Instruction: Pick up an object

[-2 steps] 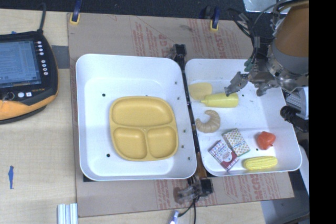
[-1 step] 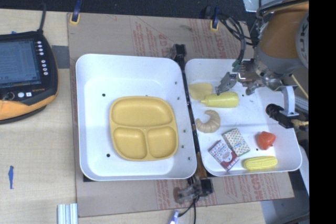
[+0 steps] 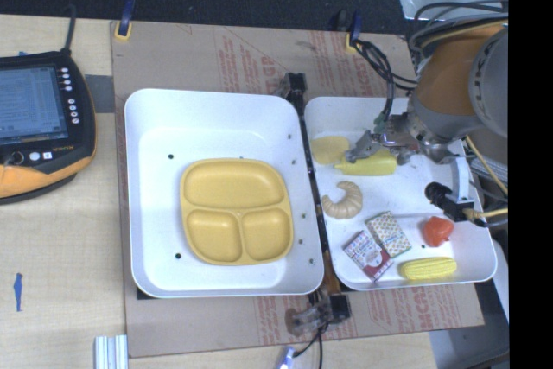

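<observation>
Right bin [image 3: 484, 268]: arm bent over far side, pincer [image 3: 367, 149] at yellow block [image 3: 376, 165].

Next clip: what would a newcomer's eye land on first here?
Probably the yellow divided tray lying alone in the left bin. Next, the grey and orange arm reaching in over the right bin, its gripper low beside a yellow item, with a croissant and corn cob nearby.

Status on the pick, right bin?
Tool low over the yellow item, grip unclear. Croissant, packets, corn, tomato lie nearby.
</observation>
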